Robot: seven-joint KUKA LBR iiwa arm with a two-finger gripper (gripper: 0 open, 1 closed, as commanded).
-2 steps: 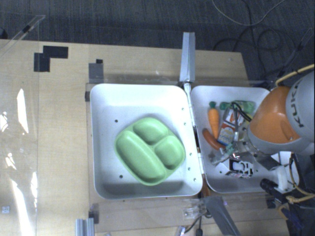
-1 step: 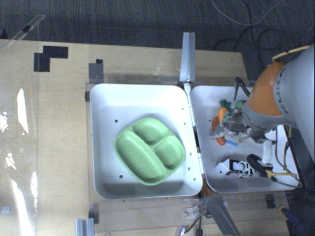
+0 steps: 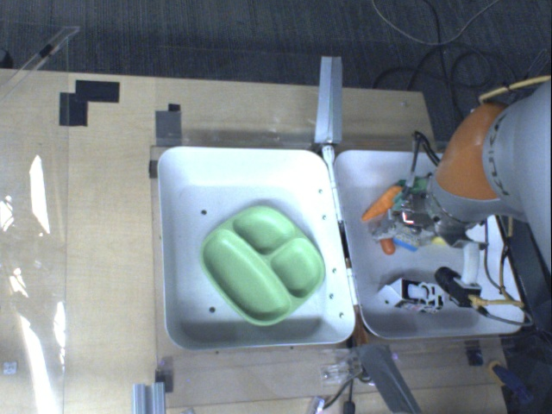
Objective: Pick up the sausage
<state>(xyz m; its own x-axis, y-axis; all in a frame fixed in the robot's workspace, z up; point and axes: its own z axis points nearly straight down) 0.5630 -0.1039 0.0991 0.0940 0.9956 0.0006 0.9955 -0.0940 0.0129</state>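
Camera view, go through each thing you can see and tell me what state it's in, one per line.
Green divided plate: upright in the left bin, all three compartments bare.
Carrot: lying in the right bin, beside the gripper.
Gripper: low over the right bin, near the carrot.
Black and white object: lying near the right bin's front edge.

A green divided plate (image 3: 263,264) lies in the left bin (image 3: 172,231). The arm (image 3: 496,158) reaches over the right bin (image 3: 366,313), near an orange carrot (image 3: 380,204).
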